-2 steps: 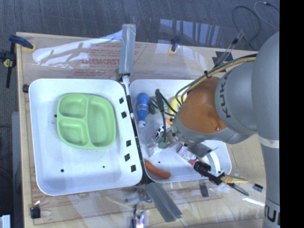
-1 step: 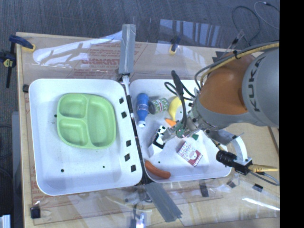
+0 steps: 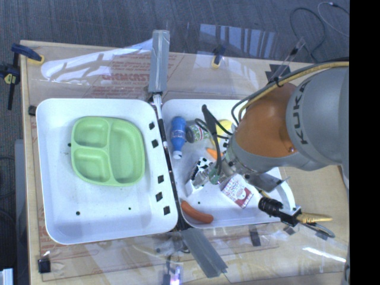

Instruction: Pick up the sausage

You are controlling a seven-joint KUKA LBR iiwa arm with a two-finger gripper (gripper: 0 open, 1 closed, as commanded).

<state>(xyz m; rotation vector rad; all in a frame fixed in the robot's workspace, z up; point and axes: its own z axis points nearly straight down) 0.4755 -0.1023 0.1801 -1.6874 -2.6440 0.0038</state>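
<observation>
Your sausage [image 3: 196, 212] lies at the front edge of the right bin [image 3: 270, 219], near its left corner, untouched. Just above it sits a black-and-white pack [image 3: 200, 174], and to the right a red-and-white packet [image 3: 236, 193]. Further back you have a blue bottle [image 3: 177, 134] and something yellow [image 3: 225, 125]. The claw [image 3: 221, 172] hangs over the bin's middle; you cannot tell how it stands. The left bin [image 3: 56, 215] holds a green divided plate [image 3: 108, 150]

sausage [image 3: 196, 212] front edge of R bin [image 3: 279, 217] | claw [image 3: 209, 174] above, near, apart | green tray [image 3: 108, 150] L bin [image 3: 53, 177]
</observation>
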